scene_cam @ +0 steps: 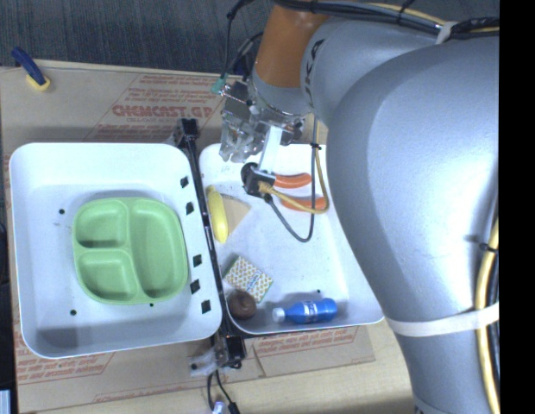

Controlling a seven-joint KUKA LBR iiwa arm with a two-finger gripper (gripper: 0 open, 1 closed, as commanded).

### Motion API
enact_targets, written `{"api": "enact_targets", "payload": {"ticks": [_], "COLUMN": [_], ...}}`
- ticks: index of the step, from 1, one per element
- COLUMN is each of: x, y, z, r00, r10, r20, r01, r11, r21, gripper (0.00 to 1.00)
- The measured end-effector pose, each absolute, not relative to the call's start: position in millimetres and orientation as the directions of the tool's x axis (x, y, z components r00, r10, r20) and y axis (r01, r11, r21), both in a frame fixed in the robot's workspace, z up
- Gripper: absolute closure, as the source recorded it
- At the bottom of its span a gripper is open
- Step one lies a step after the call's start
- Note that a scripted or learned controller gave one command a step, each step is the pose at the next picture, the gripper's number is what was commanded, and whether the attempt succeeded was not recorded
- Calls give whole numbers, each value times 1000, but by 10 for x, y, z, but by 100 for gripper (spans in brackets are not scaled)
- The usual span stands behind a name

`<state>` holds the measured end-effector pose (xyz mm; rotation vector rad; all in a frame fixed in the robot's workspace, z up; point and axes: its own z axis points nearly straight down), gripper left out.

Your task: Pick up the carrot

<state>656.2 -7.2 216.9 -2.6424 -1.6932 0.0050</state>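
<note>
The carrot (295, 180) lay in the far part of the right-hand bin (332, 270), lengthwise along the bin's far edge and toward its right side, where the arm's grey bulk hid the wall. A second orange strip (306, 203) lay just nearside of it. Whether that was a separate thing or part of the same one could not be told.

The end effector (237, 143) hung over the far left corner of that bin, near the carrot's left end but apart from it. Nothing showed in its grasp, and it could not be told whether it was wide or narrow.

Along the bin's left wall, nearer than the carrot, lay a yellow banana-shaped thing (217, 216). Toward the near left corner sat a patterned square packet (248, 279), with a small brown round thing (242, 303) just beside it at the near edge. A blue bottle (307, 310) with a white cap lay on its side along the near edge, to the right of the brown thing.

The left-hand bin (30, 231) held a green divided plate (129, 248) about its middle.

Both bins stood on the desk (147, 102), which was covered by cardboard with red print. A small blue and yellow thing (30, 69) lay at the desk's far left corner.
</note>
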Motion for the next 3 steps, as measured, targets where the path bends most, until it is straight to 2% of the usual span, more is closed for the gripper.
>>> {"api": "enact_targets", "payload": {"ticks": [1,2,3], "x": [6561,6557,6506], "y": [-81,-238,-892], "z": [2169,1913,1913], "r00": [419,650,565], "r10": [908,760,825], "r20": [-2,-4,-3], "r01": [908,760,825], "r11": [-419,-650,-565], "r21": [-5,-7,-8], "gripper": [0,0,0]}}
